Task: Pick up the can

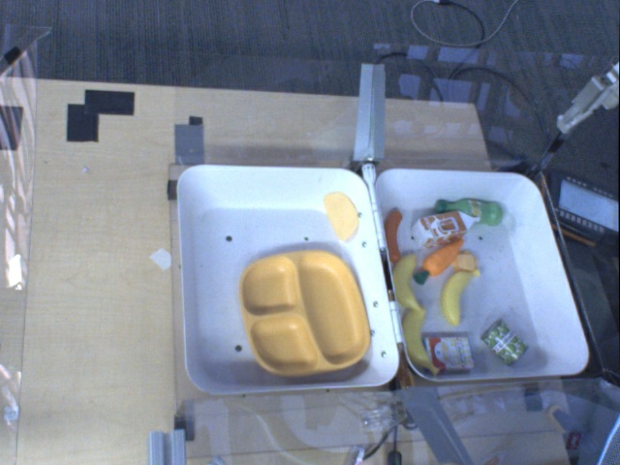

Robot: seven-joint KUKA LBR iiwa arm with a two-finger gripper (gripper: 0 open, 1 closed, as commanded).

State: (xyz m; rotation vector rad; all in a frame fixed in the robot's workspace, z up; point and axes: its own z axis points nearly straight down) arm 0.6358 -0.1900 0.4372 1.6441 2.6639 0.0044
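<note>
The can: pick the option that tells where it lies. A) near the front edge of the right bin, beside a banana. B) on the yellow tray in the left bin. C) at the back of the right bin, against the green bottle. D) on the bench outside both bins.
A: the can lies on its side at the front of the right bin, next to a banana.

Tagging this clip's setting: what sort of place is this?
Likely a robot lab workbench: two white bins on a wooden bench, toy food like the can and bananas, cables on grey carpet.
</note>
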